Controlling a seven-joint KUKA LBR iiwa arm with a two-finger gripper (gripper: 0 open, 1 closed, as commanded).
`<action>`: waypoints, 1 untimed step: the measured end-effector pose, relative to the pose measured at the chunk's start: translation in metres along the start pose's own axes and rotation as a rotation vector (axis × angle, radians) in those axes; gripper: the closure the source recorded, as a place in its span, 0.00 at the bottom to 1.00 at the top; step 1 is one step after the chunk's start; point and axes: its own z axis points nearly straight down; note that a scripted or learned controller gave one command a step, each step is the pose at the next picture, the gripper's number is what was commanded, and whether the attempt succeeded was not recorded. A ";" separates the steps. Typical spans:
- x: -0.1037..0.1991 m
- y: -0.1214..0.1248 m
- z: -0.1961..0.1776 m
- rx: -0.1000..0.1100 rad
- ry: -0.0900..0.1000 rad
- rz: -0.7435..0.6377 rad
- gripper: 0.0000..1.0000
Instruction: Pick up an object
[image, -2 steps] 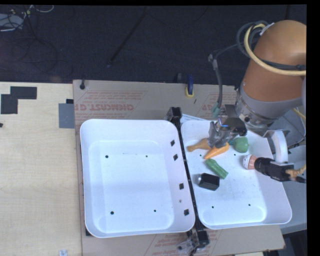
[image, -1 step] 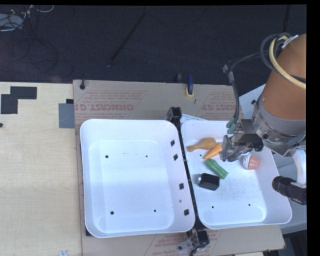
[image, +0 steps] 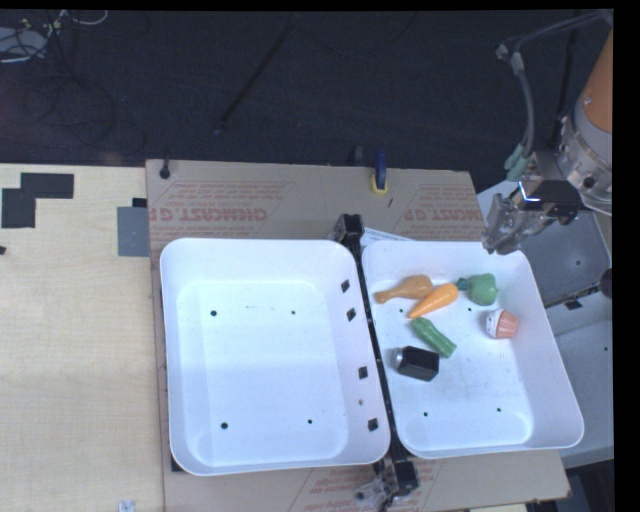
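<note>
Two shallow, glossy white plastic bins are seen side by side on the table. In the right bin lie a smooth orange carrot, a yellow gourd shape, a green cylinder and a black block. The gripper is poised above that bin's far right corner, nothing between its fingers; its state cannot be told.

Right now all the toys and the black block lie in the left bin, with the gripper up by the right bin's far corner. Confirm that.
Not quite. The camera view shows the carrot, green pieces and black block in the right bin, not the left. The gripper is indeed by that bin's far corner.
</note>
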 end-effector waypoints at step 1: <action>0.043 -0.014 0.047 0.015 0.003 -0.006 1.00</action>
